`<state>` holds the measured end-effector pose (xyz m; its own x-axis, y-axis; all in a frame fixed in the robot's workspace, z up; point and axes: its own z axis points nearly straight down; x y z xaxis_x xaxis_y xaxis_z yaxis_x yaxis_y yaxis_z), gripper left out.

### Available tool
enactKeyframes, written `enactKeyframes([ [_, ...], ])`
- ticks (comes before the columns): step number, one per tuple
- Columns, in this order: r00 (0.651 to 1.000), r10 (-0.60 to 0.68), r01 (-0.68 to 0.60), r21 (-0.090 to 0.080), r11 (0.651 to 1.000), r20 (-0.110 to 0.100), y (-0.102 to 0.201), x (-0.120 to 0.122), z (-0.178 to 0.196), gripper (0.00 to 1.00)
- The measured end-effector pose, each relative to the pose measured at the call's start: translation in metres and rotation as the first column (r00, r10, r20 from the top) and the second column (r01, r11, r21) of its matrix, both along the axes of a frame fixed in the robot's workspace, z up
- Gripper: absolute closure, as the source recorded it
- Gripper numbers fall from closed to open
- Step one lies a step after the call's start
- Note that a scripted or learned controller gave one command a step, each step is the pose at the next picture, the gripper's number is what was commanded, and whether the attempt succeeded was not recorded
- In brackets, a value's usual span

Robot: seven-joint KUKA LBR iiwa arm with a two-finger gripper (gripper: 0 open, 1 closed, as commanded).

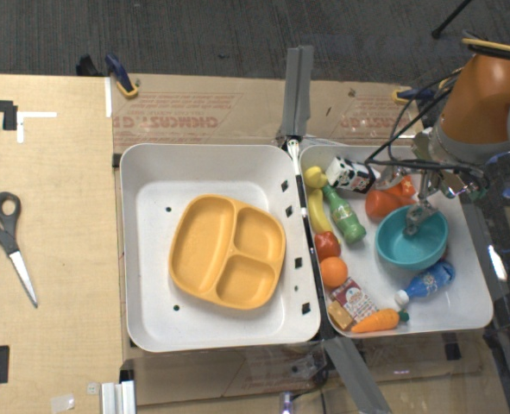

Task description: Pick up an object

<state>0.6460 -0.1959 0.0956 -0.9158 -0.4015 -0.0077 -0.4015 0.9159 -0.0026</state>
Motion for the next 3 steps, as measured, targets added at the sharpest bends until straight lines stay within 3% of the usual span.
enactKeyframes([
  [1,0.999,0.033,-0.033,0.001,0.999,-0.003,0.050,-0.015,-0.002,0.00],
  [2,1.000,-0.021,0.021,0.000,1.000,-0.003,0.091,-0.017,-0.002,0.00],
  [3,1.000,-0.009,0.009,-0.001,1.000,0.000,-0.022,-0.015,-0.001,0.00],
])
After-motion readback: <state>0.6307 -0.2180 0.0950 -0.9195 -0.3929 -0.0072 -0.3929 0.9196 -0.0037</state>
